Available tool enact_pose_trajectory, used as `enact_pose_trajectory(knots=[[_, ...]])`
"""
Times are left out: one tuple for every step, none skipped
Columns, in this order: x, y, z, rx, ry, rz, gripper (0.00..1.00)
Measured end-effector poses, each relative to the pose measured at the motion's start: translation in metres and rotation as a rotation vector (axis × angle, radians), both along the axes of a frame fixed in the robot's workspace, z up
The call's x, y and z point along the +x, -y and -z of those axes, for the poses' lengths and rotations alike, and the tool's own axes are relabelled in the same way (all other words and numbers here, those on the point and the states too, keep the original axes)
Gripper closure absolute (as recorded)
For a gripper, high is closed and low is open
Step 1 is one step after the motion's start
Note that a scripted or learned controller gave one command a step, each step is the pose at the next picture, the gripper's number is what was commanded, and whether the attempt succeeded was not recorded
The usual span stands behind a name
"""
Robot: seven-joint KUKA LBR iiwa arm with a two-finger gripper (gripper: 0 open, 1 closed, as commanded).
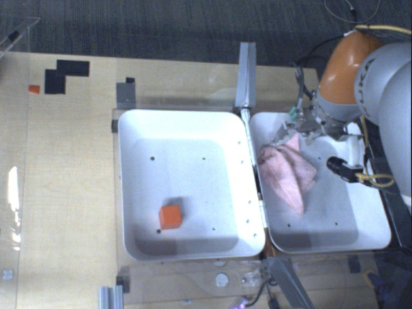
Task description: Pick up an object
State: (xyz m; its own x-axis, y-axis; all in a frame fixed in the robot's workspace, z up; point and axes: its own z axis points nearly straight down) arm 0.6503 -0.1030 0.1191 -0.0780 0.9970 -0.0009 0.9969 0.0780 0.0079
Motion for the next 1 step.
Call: enact_pose_trajectory(knots=[[-0.0598, 0.0084, 0.0267, -0.001, 0.011, -0.019, 0.0]])
